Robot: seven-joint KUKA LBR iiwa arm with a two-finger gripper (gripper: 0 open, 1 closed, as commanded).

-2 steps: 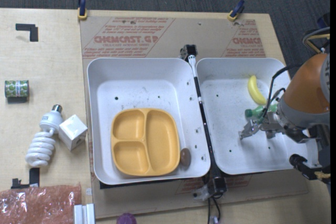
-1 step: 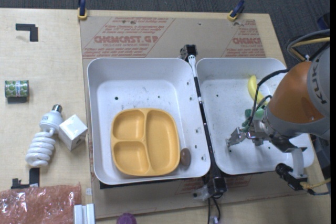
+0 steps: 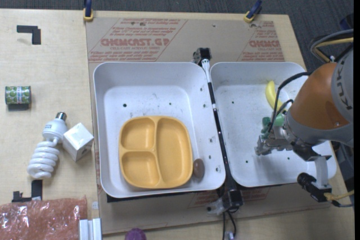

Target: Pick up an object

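Yellow curved plastic piece, banana-like [image 3: 271, 94], lies in the right shallow white bin [image 3: 242, 121] near its far right side, with a small green object [image 3: 266, 121] just below it. Grey arm with orange band [image 3: 320, 104] reaches in from the right; its two-finger gripper [image 3: 265, 146] is low over the bin floor, just beside the green object. Cannot tell how wide the gripper is set or whether it has anything; the wrist blocks that part. Judgement: task not done, nothing visibly lifted; the grasp and lift are left, likely aimed at the green or yellow item.

Left shallow white bin [image 3: 107, 121] holds a yellow-orange three-compartment plastic tray [image 3: 156, 152] with a small brown rounded object [image 3: 198, 168] touching its right edge.

Writing: brown protective sheet [image 3: 140, 36] under the bins reads "CHEMCAST" in red, repeated, partly cut off at right. Orange band shows partial "KU" lettering. Green label on small can [image 3: 17, 96] at left is too small to read.
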